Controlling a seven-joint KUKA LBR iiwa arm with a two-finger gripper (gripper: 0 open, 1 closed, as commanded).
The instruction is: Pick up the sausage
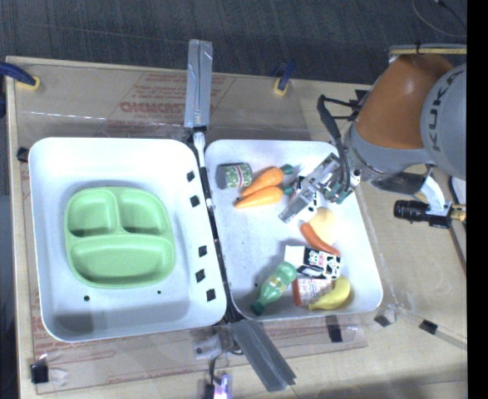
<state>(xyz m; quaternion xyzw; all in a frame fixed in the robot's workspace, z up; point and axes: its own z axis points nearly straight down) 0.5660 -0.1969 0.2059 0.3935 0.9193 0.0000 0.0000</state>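
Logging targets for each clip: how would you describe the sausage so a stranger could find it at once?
Start at the right bin, the one crowded with toy food. Near its right wall, just below the end effector, the sausage lies slanting, beside a pale piece and above the black-and-white carton. It is a slim, smooth orange-red link with no green leafy end, unlike the two carrots to its upper left.
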